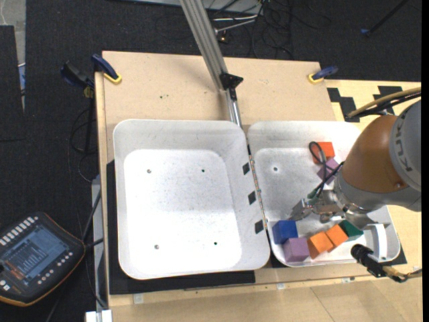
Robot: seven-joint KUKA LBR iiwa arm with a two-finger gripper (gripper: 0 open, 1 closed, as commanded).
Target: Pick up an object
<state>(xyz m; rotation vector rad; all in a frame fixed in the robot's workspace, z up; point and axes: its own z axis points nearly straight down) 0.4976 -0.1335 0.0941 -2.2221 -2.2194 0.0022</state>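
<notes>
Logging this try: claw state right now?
Claw: cannot be told; it sits low in the right bin, just above the blue block.

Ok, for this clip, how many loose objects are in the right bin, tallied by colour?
Blue: 1, a block
Purple: 1, a block
Orange: 2, a block at the near edge and one at the far side
Green: 1, a block partly under the arm
Total: 5 visible; the arm may hide more in the right bin.
</notes>
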